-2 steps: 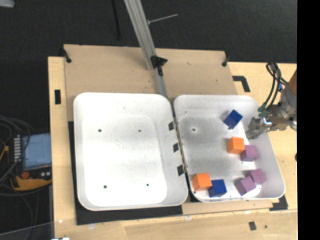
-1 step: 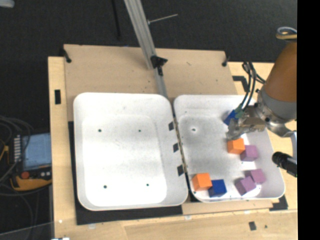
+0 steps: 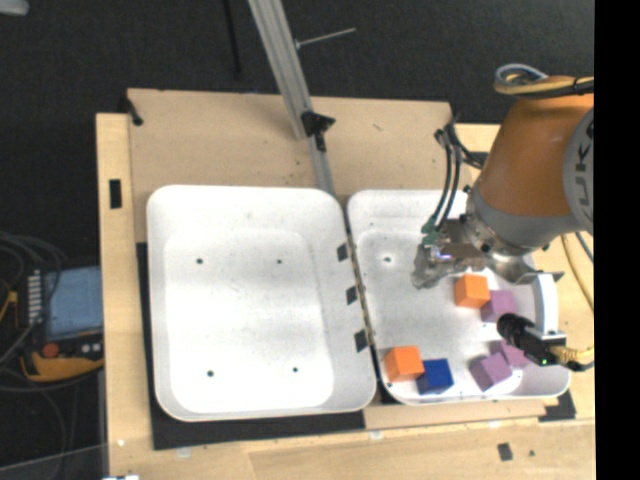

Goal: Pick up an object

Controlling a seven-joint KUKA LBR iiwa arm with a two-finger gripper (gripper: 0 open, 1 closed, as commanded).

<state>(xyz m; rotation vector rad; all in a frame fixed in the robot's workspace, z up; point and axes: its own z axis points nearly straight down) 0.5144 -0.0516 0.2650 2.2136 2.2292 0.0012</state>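
Camera view, looking down at a slant: 2 white bins side by side on the bench. The left bin has nothing but its bare floor showing. The right bin has the blocks and the arm in it.

The arm comes in from the right, orange band above the wrist, and hangs over the middle of the right bin. The gripper points down and toward the bin's left half, above bare bin floor. Can't tell from this angle how far its fingers are spread; the tip is a dark blur. Nothing visible between them.

Blocks, all in the right bin:
- orange block just right of the gripper tip, apart from it
- purple block touching that orange one on its lower right
- second orange block near the front wall, with a blue block right beside it
- another purple block at the front right; a further purple piece just behind it, partly hidden by a black part of the arm
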